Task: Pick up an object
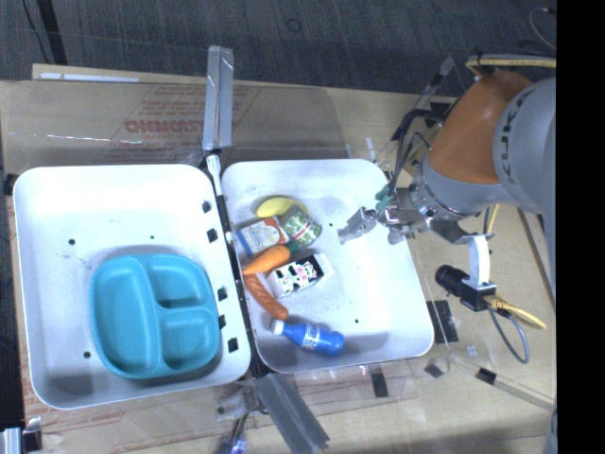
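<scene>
This is a robotics lab or test cell, not a home. A grey and orange industrial arm stands at a bench covered in taped-down cardboard with red print. Two white bins sit side by side, joined by a metal bracket. Loose cables trail beside the arm. Toy food and small packages lie jumbled in one bin, a blue divided tray in the other. Dark carpet lies beyond the bench.
</scene>
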`<state>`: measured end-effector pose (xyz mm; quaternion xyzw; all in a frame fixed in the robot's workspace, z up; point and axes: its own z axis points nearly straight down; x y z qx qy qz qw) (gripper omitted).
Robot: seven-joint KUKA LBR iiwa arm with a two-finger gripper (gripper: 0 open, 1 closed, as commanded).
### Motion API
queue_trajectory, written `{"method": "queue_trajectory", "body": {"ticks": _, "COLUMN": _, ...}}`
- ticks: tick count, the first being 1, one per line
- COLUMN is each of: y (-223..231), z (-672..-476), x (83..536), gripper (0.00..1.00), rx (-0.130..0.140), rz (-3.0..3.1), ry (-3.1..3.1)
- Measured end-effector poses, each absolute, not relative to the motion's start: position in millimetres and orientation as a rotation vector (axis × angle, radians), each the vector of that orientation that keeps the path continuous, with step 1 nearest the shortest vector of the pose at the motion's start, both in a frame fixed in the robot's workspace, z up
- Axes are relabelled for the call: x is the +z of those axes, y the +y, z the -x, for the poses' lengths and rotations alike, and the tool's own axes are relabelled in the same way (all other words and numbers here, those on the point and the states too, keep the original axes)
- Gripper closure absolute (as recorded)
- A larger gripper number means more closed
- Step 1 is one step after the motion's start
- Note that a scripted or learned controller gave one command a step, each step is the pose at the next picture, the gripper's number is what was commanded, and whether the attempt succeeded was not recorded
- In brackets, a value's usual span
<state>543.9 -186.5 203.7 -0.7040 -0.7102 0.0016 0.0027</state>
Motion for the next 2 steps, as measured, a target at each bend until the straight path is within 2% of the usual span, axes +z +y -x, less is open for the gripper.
{"method": "queue_trajectory", "body": {"ticks": 1, "y": -137, "z": -573.8, "x": 91, "gripper": 0.0, "rx": 0.004, "rz": 2.215, "ry": -2.223}}
{"method": "queue_trajectory", "body": {"ticks": 2, "y": -109, "z": -520.2, "x": 91, "gripper": 0.0, "rx": 0.003, "rz": 1.974, "ry": -2.436}}
